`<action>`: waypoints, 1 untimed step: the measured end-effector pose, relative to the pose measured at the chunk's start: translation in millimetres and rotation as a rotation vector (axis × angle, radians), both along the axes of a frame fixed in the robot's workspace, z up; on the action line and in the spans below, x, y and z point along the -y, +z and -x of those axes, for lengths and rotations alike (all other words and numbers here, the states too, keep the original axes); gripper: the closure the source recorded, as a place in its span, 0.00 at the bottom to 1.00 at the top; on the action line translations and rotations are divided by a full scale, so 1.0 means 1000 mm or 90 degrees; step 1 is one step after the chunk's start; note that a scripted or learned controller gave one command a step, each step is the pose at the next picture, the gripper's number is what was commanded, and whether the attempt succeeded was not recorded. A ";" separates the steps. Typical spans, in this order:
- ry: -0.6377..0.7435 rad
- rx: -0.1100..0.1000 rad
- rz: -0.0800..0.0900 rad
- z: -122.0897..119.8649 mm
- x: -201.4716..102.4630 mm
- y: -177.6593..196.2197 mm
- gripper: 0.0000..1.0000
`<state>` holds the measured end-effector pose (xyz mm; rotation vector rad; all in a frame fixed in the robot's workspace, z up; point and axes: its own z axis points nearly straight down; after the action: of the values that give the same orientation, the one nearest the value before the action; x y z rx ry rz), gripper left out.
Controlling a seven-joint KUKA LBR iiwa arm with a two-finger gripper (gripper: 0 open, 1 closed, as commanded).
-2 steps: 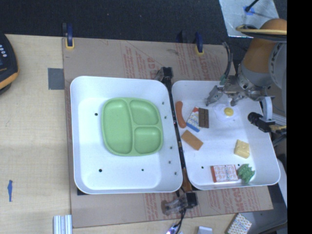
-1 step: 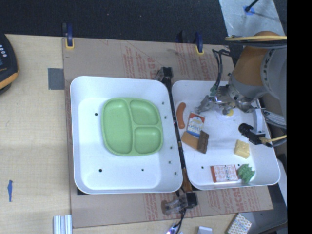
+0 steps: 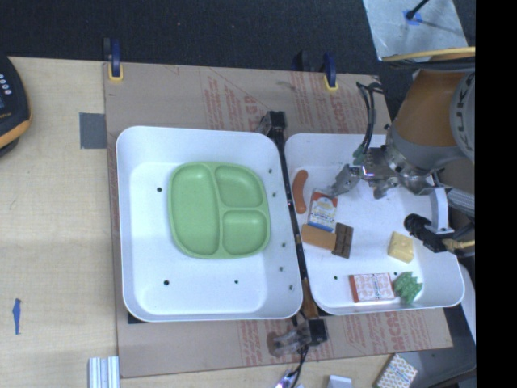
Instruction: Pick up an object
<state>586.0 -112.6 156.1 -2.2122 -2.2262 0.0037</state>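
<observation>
A flat red-and-white packet (image 3: 372, 287) and a green piece (image 3: 409, 286) are seen at the near edge of the right bin (image 3: 452, 297). The gripper (image 3: 361, 176) is poised above the small carton (image 3: 322, 212); how its jaws stand cannot be told. Among the crowded carton, sausage (image 3: 300, 191) and brown blocks (image 3: 327, 238), a neighbour could be nudged and the grasp lost.

In the right bin (image 3: 323, 297), the middle lies open. Obstacles crowd its nine o'clock side: hot dog (image 3: 300, 191), small carton (image 3: 323, 212), brown blocks (image 3: 327, 239). At five o'clock sit a packet (image 3: 371, 288), broccoli (image 3: 409, 286) and cheese wedge (image 3: 401, 246).
</observation>
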 end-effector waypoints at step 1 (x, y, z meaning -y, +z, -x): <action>-0.003 0.001 0.000 0.046 -0.017 -0.065 0.00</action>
<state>539.7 -95.2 90.8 -2.2183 -2.2224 0.0016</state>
